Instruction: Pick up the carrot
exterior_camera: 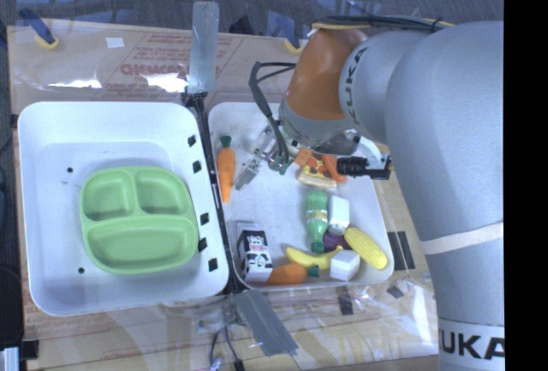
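The carrot (pixel 225 173), orange with a green top, lies lengthwise against the left wall of the right bin (pixel 274 211), its green end pointing to the back. My gripper (pixel 251 160) hangs just right of it, low over the bin floor, a small gap away from the carrot. Its fingers (pixel 245 176) are spread open and nothing is between them. The orange-banded wrist and grey arm cover the bin's back right part.
The left bin (pixel 38 189) holds a green divided plate (pixel 137 219). At the right bin's front lie a small carton (pixel 254 254), a second orange vegetable (pixel 288 274), a banana (pixel 306 258), corn (pixel 366 247), a green bottle (pixel 317 219) and white blocks (pixel 345 264). An orange-yellow toy (pixel 318 173) sits under the wrist.
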You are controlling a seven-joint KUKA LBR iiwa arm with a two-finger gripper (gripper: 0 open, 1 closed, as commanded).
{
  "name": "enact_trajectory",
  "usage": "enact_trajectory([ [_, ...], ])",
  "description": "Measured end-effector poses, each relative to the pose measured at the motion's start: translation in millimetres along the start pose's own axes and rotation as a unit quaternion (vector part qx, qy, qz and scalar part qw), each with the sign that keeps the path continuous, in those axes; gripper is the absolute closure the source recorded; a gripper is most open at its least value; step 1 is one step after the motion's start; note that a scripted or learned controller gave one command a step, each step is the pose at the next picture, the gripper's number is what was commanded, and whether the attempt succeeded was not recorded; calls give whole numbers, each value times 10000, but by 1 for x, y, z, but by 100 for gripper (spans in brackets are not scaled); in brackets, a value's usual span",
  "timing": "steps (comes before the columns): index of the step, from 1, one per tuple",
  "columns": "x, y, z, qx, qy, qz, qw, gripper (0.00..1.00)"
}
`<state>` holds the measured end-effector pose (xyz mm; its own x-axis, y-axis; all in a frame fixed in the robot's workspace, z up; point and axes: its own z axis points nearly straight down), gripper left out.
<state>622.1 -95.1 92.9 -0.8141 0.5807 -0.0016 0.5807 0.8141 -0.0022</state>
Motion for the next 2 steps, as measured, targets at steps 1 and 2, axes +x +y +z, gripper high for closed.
enact_trajectory([
  [1,0,3,-11,-8,0,-43,10000,100],
  [2,1,3,-10,-6,3,-47,10000,0],
])
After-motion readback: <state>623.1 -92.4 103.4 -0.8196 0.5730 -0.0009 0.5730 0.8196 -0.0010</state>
